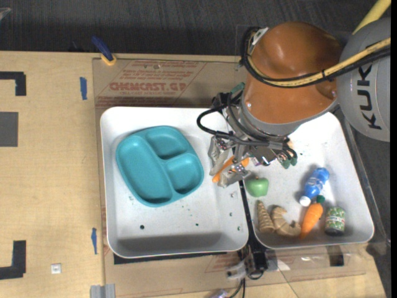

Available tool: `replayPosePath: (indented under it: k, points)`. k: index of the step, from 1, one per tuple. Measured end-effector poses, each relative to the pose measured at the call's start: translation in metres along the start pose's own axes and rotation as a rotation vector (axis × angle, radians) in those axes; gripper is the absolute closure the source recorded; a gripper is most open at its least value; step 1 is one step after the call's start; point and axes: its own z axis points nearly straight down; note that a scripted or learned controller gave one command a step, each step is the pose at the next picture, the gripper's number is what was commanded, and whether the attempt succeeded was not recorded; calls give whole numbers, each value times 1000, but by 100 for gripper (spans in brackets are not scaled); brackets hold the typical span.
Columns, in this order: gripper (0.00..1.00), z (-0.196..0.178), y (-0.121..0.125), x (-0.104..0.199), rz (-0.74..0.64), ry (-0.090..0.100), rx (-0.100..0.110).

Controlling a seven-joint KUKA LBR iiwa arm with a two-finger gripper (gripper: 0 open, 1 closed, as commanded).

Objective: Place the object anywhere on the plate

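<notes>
Camera view: Two shallow white plastic bins sit side by side on a brown cardboard-covered bench (pixel 49 185). The left bin (pixel 124 228) holds a teal plastic plate with three compartments (pixel 159 164), lying in the bin's upper left part, tilted slightly in the frame. The right bin (pixel 356 191) holds a group of small items at lower right of the frame: a green block-shaped toy (pixel 257 185) near the divider between the bins, a blue and white plastic bottle (pixel 314 185), an orange toy carrot with a green top (pixel 312 216), a small green patterned can (pixel 335 220), and a tan, ridged, shell-like item (pixel 275 221).

The grey arm with its orange band (pixel 291 73) occupies the upper right of the frame. The two-finger gripper (pixel 231 166) hangs over the divider, between the teal plate and the green toy. Whether its fingers are open or closed cannot be told; cables and metal parts obscure them. A small orange piece (pixel 218 179) shows at the fingertips, identity unclear.
</notes>
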Motion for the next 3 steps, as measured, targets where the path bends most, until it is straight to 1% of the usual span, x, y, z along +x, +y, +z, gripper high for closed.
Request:
replayPosePath:
  k: [1, 2, 3]
  points:
    - [100, -10, 93, -94, -18, 10, -6]
    - [0, -10, 90, -94, -13, 10, -4]
    - [0, -6, 101, -70, 356, 16, 1]
